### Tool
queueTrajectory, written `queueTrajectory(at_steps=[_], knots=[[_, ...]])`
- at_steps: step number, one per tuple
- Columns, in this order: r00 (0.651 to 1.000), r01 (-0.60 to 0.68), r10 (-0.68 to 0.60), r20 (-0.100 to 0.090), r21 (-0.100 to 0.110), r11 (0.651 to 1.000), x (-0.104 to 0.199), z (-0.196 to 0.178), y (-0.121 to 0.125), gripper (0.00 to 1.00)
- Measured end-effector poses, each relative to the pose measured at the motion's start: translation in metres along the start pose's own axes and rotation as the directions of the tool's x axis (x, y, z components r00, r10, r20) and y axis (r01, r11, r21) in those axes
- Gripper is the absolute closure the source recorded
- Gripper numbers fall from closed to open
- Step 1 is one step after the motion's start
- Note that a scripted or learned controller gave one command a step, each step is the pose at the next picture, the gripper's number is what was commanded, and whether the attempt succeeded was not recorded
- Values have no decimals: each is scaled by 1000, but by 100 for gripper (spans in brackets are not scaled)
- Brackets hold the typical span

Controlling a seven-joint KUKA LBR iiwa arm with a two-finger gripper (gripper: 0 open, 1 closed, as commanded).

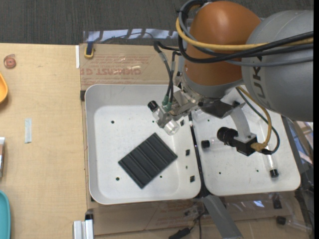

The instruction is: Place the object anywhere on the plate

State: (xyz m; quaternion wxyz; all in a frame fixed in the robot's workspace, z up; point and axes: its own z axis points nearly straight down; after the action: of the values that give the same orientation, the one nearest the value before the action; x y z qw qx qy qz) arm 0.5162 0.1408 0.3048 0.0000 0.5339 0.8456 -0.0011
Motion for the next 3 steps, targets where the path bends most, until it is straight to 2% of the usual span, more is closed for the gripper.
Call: queueTrajectory(at_steps=[1, 2, 3], knots=[[963, 269, -269, 1, -1, 963, -36, -32, -32, 100], [888, 460, -460, -2, 0, 888, -34, 114, -59, 100], [817, 577, -577, 0, -1, 817, -26, 129, 6, 100]])
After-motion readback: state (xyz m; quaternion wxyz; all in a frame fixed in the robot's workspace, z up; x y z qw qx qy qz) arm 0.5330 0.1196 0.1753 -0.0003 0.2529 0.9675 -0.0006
